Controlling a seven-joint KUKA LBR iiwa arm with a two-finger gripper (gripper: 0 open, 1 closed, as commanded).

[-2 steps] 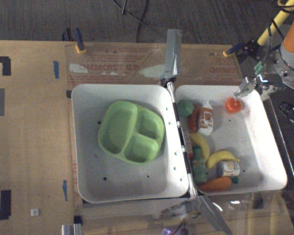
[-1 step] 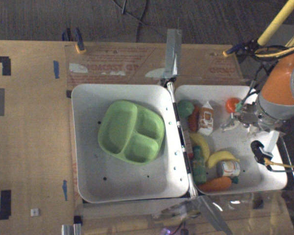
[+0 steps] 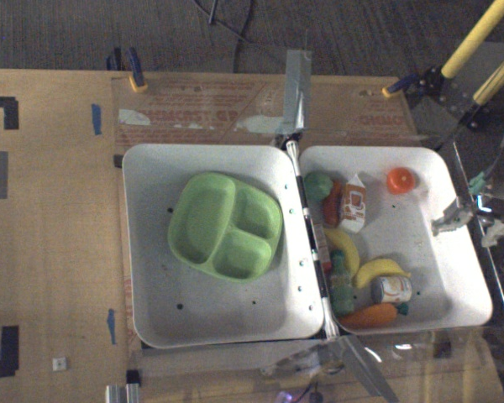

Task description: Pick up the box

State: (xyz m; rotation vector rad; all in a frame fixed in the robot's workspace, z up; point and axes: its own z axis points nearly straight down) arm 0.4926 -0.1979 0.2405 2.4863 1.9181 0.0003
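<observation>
The box [image 3: 353,204] is a small white carton with a red-brown side. It lies in the upper left part of the right bin [image 3: 437,263], between a green round item [image 3: 317,185] and open bin floor. A pale grey piece that looks like my gripper [image 3: 452,218] sits at the right bin's right rim, well to the right of the box and apart from it. Nothing appears to be held there.
Around the box lie a red item [image 3: 332,208], two bananas [image 3: 380,269], a can [image 3: 392,290], a carrot [image 3: 370,316], a green bottle [image 3: 342,285] and an orange round item [image 3: 401,180]. The left bin [image 3: 151,300] holds a green divided plate [image 3: 227,225].
</observation>
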